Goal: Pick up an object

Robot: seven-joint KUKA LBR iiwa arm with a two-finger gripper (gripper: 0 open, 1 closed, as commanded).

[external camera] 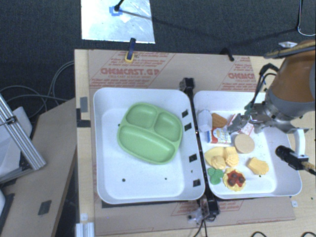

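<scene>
Camera view: we locate the gripper [240,122] low over the right bin [284,186], above a round tan cookie [244,143]. We cannot tell its grasp state. We judge the cookie light, rigid, smooth; grasp across its rim.

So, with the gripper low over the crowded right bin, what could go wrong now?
1. The toy foods lie packed together: the round tan piece touches its neighbours, so the gripper might nudge several and grasp none.
2. The gripper hangs near the bin's divider wall; a sideways move could strike it.
</scene>
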